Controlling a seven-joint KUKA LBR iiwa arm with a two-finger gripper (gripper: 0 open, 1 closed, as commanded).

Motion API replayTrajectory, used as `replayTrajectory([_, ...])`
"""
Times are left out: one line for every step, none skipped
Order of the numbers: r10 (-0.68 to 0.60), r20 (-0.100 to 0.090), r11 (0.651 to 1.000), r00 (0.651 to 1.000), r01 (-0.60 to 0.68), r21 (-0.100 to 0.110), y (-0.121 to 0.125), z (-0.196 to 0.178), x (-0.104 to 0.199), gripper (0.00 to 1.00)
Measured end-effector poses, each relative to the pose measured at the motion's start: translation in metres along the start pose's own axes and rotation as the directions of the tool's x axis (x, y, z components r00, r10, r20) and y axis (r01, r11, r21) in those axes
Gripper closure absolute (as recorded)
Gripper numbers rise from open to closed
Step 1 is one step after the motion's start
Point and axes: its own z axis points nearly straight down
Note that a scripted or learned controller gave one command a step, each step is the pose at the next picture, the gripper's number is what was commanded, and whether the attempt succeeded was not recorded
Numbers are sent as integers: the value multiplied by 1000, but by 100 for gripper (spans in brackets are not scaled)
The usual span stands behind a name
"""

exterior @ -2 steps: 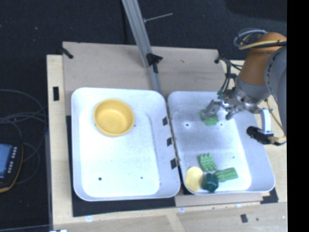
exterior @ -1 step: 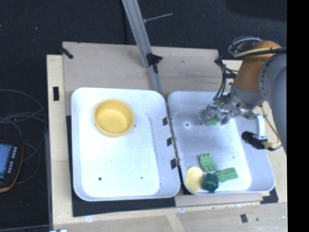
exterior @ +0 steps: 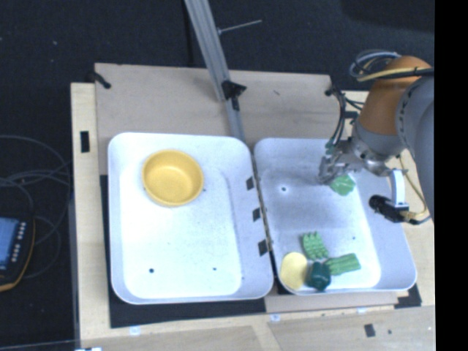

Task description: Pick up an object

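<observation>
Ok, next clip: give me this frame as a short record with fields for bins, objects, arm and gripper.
left bin: holds a yellow bowl near its far left corner
right bin: light green piece near the far right; cluster at the near edge
cluster: ridged green block, green bar, dark teal piece, pale yellow round piece
arm: reaches in from the right, over the right bin
gripper: just above or at the light green piece; a grasp cannot be confirmed
</observation>
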Motion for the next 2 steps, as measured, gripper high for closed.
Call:
replayTrajectory([0,0,1000,1000,0,-3,6,-61,-6,100])
replayTrajectory([-1,-1,1000,1000,1,-2,3,-112,3,100])
